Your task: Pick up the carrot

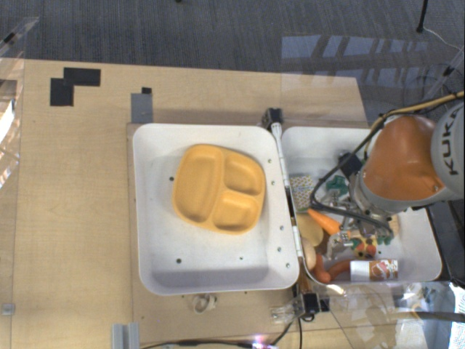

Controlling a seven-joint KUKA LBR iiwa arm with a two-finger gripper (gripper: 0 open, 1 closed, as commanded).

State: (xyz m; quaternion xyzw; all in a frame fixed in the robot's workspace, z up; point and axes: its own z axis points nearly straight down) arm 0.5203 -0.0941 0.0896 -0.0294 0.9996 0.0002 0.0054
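Carrot [325, 220] lies slantwise in the right bin [429, 264], just left of the gripper [347, 240] and slightly above it, among crowded toy food. It looks small, stiff, light and smooth, likely slick, so a pinch across its thicker middle seems safest. Whether the gripper is parted or closed, I cannot tell from here. A labelled bottle [374, 270] rests just below the gripper; the yellow tray [218, 187] sits far left.

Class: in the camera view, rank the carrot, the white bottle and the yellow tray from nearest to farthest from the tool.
1. carrot, just left of the tool
2. white bottle, below it in the right bin
3. yellow tray, in the left bin
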